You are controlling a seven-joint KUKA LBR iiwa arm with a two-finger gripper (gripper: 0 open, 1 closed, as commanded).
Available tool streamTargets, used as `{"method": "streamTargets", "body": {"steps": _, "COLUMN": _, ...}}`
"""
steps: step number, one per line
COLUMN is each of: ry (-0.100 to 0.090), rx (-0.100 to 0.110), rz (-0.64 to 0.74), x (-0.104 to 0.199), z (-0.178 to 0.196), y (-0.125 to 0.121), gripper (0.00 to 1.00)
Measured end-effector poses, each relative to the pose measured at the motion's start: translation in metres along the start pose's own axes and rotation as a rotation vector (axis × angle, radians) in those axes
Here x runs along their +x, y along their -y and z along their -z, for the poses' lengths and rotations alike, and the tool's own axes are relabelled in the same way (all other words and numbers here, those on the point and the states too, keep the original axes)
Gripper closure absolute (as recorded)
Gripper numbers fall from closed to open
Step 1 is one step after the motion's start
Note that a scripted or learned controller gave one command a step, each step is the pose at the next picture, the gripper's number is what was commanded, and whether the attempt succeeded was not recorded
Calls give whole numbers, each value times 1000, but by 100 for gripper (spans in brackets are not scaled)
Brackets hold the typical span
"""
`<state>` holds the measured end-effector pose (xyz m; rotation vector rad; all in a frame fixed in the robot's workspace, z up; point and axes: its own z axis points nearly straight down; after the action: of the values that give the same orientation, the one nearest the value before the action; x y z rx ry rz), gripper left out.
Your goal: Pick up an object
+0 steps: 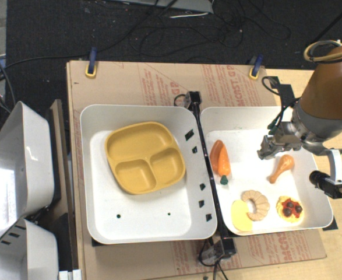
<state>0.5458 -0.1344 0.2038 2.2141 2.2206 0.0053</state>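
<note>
Gripper (271, 149) is low over the right bin (240, 118), chicken drumstick (282, 167) just beside and below it. Can't tell the claw's state. Carrot (219, 157) sits well left.

A brown board (159, 80) is laid on the table, held by two yellow clamps (91, 69) at its far edge. Dark speckled floor (42, 22) is seen beyond, crossed by black cables (159, 31). White containers (16, 162) are stacked at the left.
</note>
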Motion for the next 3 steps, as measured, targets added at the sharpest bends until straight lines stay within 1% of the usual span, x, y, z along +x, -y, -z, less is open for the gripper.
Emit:
{"method": "streamTargets", "body": {"steps": 1, "ry": 0, "rx": 1, "rz": 1, "x": 0, "z": 45, "y": -2, "gripper": 100}}
{"method": "streamTargets", "body": {"steps": 2, "ry": -3, "rx": 7, "rz": 5, "x": 54, "z": 32, "y": -11, "gripper": 100}}
{"method": "streamTargets", "body": {"steps": 3, "ry": -3, "rx": 6, "rz": 5, "x": 100, "z": 33, "y": -14, "gripper": 100}}
